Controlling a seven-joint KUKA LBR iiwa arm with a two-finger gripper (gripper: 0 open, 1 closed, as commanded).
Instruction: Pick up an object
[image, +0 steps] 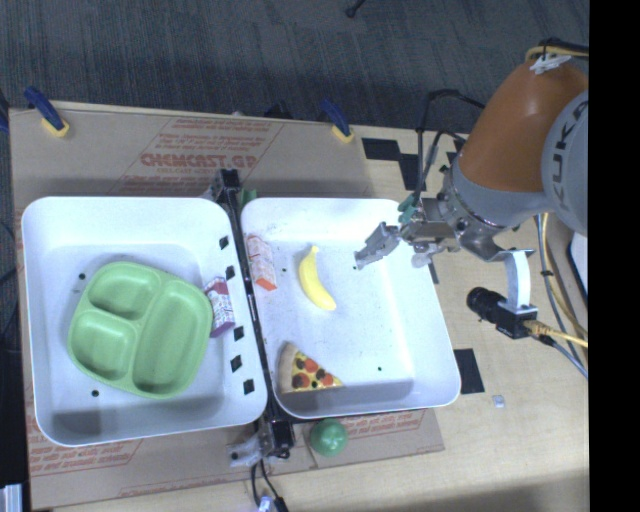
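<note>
My gripper (366, 254) hangs over the upper right part of the right bin (420, 340), its grey fingers pointing left and down with nothing seen between them. A yellow banana (316, 281) lies in that bin, a little left of and below the fingertips. A pizza slice toy (306, 371) lies near the bin's front left corner. A small red and white packet (261, 262) rests against the bin's left wall.
The left bin (45, 300) holds a green divided plate (138, 327) and a purple wrapper (220, 303) at its right wall. A green ball (327, 437) sits on the cardboard in front of the right bin. Blue clamps (47, 111) hold the cardboard's back edge.
</note>
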